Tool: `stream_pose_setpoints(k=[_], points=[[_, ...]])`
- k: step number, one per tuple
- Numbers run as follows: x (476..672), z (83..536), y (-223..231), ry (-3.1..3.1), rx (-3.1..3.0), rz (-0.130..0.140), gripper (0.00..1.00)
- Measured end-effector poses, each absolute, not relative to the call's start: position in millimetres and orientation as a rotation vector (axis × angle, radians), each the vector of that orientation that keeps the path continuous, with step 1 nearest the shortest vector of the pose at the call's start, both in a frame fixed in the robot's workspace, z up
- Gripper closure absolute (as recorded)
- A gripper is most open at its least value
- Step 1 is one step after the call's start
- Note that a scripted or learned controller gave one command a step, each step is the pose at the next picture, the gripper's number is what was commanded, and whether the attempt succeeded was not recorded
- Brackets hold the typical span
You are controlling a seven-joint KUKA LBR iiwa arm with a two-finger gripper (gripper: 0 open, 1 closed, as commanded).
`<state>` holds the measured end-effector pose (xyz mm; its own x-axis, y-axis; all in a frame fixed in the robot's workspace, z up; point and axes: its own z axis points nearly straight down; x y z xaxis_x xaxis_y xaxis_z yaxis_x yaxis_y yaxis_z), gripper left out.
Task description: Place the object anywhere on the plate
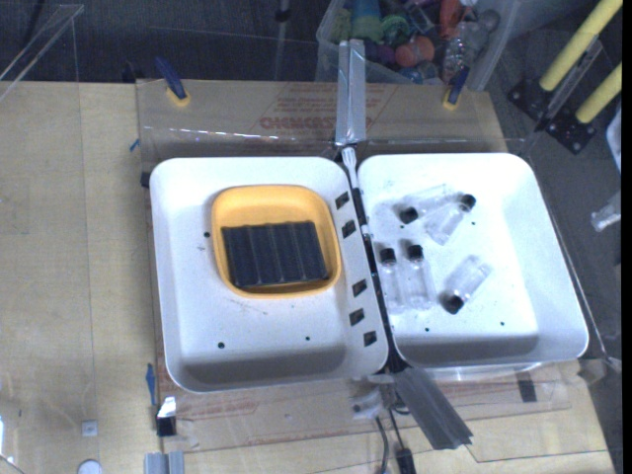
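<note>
A yellow, rounded-square plate [269, 198] sits in the left white bin [188, 334]. A dark ridged rectangular piece [274, 253] covers most of the plate's floor. In the right white bin [513, 329] lie several small clear bottles with black caps. One bottle [468, 280] lies tilted near the bin's middle, its cap toward the front. Another [446, 208] lies near the back, and two more [417, 275] lie close to the divider with their caps pointing back.
A metal divider strip [354, 230] with black tabs runs between the two bins. Behind the bins stands a clear tub of colourful toys [415, 18]. Yellow foam tubes [592, 28] lean at the back right. Wooden bench top [69, 265] extends to the left.
</note>
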<state>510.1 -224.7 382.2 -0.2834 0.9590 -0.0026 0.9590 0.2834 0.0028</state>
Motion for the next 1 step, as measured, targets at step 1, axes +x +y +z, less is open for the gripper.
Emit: stream_pose_setpoints(k=[1], points=[[484.6, 352.3, -224.1, 2.834, 1.353, 0.001, 0.00]])
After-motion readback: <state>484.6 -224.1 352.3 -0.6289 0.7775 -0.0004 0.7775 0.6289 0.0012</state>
